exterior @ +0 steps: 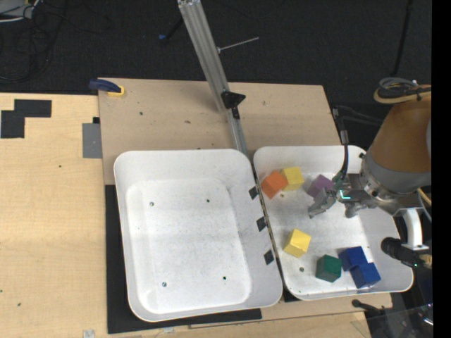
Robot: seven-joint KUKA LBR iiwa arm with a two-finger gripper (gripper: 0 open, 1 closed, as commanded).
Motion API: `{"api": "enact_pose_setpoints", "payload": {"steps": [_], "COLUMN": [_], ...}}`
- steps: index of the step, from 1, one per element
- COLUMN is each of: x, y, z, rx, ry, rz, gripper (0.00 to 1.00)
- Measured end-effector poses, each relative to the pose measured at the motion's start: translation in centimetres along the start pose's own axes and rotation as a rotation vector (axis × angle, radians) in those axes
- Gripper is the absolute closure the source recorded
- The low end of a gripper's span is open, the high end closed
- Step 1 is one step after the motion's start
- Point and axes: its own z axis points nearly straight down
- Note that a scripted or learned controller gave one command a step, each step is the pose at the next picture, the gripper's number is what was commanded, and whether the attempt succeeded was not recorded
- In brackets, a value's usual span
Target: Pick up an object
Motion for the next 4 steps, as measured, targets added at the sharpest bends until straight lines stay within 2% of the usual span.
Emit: {"api": "enact_pose_setpoints", "payload": {"steps": [1,2,3,4], "x": [-0.1,-0.8,-0.8,-0.9], "y": [0.1,0.3,0.4,0.4], "z": [-0.2,5.8,10.5,9.3], "rx": [-0.005,0.002,-0.007,-0.006], "ry": [-0.001,0.000,-0.001,0.001], "rz": [0.005,0.002,0.003,0.011], "gripper": [0.00,0.00,0.00,1.00]}}
